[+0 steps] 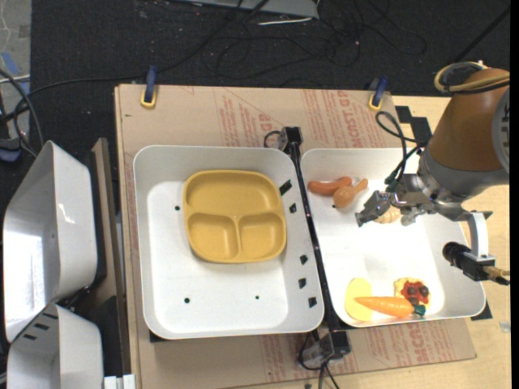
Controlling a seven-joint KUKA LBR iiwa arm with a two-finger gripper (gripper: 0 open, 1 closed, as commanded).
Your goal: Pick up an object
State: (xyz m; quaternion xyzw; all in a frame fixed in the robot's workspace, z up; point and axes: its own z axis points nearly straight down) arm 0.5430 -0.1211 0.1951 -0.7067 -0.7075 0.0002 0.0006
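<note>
While I watch from above, my end effector point(378, 211) sits low in the right bin point(454, 298); I cannot tell its state. Just beside it lie a glossy orange sausage point(328, 186) and a rounded tan piece point(347, 194). Near the front rim rest a tapered carrot point(384, 305), yellow slice point(358, 292) and red-topped toy point(414, 290). A matte yellow divided plate point(235, 215) occupies the left bin point(162, 298).

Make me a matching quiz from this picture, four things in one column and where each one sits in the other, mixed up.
Things:
1. yellow tray
2. carrot
3. sausage
4. gripper

Places:
A. near edge of the right bin
B. far left corner of the right bin
C. in the left bin
D. over the right bin, beside the sausage

Pairs: 1-C, 2-A, 3-B, 4-D
</note>
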